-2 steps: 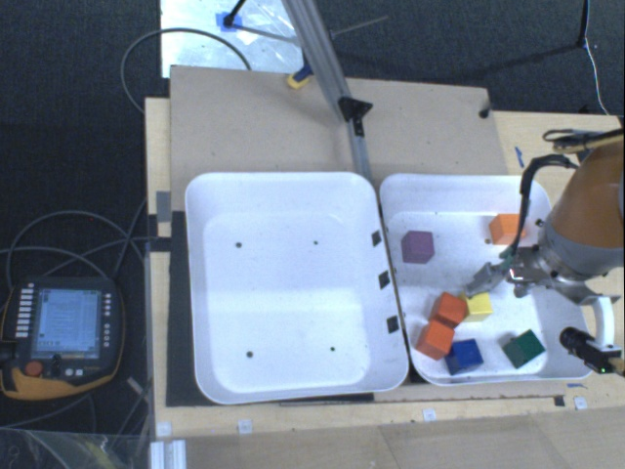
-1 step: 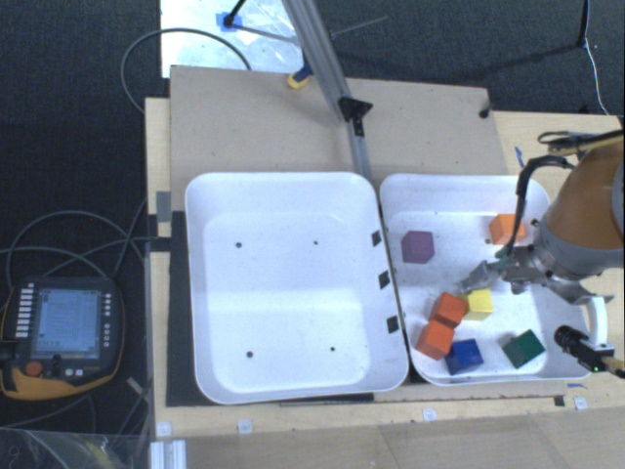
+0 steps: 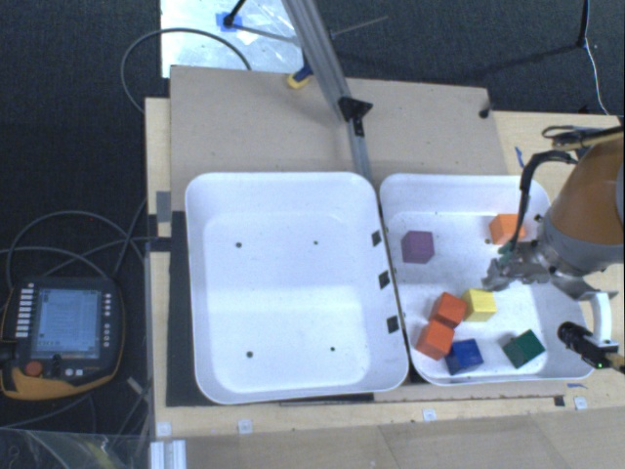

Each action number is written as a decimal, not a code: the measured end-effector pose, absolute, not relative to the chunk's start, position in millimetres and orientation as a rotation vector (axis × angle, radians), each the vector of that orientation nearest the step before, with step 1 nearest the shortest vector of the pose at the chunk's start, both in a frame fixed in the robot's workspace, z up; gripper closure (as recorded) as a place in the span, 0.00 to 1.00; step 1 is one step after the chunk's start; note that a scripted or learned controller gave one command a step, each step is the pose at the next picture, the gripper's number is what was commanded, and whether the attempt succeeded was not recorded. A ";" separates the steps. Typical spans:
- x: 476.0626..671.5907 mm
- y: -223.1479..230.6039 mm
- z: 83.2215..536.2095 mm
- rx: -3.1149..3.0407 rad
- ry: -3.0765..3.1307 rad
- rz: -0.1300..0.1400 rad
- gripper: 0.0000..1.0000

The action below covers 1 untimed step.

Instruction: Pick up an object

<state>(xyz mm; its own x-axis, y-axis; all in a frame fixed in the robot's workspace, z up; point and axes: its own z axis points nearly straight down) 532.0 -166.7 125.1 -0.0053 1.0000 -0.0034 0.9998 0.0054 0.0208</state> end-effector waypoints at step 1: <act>534.5 -165.6 168.4 2.212 2.223 0.004 1.00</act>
<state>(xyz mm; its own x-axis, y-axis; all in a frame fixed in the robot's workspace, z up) 534.5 -165.6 168.4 -0.0050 1.0000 -0.0019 1.0000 0.0050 0.0057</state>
